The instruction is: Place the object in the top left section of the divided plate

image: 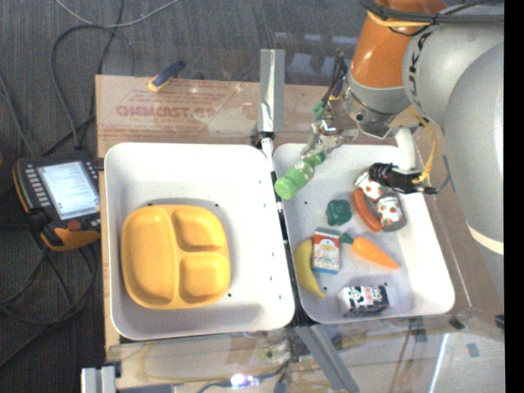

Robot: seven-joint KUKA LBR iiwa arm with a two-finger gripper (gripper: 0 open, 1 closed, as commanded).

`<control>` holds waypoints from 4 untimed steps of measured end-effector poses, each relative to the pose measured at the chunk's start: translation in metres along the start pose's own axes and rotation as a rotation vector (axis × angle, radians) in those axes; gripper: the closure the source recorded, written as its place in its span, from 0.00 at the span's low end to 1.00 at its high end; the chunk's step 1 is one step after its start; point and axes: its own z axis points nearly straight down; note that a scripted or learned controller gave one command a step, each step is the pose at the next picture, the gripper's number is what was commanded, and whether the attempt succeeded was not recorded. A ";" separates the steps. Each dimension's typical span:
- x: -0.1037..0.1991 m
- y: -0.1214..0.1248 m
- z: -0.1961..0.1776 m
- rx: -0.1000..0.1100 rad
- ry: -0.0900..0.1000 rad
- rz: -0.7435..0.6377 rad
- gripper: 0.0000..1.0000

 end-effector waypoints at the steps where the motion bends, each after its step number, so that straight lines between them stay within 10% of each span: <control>1: 0.087 -0.031 0.039 0.002 0.005 -0.025 1.00; 3: 0.173 -0.054 0.077 0.002 0.004 -0.115 1.00; 4: 0.174 -0.054 0.077 0.002 0.005 -0.116 0.00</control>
